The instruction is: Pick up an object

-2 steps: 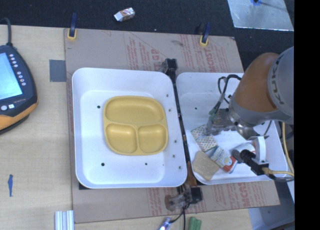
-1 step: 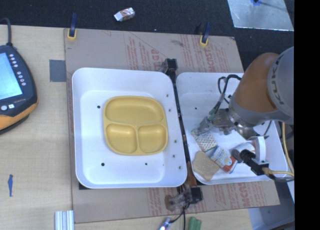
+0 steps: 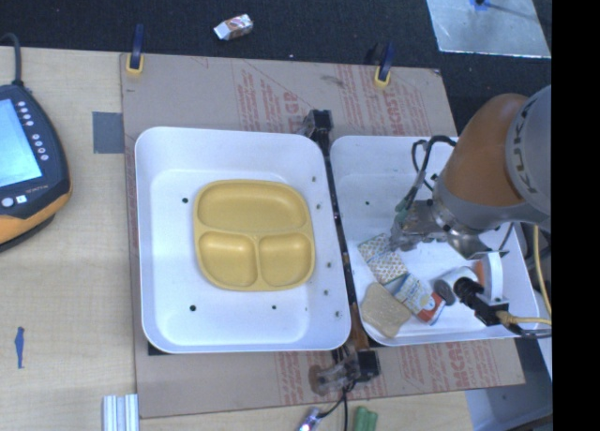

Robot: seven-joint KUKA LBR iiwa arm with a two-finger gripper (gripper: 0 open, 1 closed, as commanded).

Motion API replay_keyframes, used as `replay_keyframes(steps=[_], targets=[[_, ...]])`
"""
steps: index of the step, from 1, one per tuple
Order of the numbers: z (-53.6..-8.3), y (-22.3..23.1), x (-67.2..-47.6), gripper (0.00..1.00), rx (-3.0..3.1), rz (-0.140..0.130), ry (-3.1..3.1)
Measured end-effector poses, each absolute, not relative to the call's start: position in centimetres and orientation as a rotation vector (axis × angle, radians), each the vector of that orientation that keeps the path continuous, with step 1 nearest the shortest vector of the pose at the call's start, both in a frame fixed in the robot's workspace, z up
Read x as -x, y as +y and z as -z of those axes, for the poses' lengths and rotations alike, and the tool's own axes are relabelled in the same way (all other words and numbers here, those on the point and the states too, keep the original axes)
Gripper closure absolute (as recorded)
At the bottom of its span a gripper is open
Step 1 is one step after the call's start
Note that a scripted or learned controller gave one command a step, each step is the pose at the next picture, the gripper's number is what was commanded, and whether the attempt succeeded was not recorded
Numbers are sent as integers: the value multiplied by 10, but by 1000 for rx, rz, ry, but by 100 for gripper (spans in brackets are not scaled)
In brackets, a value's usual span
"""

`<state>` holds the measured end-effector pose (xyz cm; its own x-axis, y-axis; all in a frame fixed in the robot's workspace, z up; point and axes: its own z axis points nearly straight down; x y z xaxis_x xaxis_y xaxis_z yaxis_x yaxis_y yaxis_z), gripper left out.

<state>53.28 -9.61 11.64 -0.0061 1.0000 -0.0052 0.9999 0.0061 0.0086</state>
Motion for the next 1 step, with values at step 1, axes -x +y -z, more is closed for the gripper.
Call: replay_keyframes(steps=[1], targets=[[-116,-96,-533,0,-2206,-3,2222]])
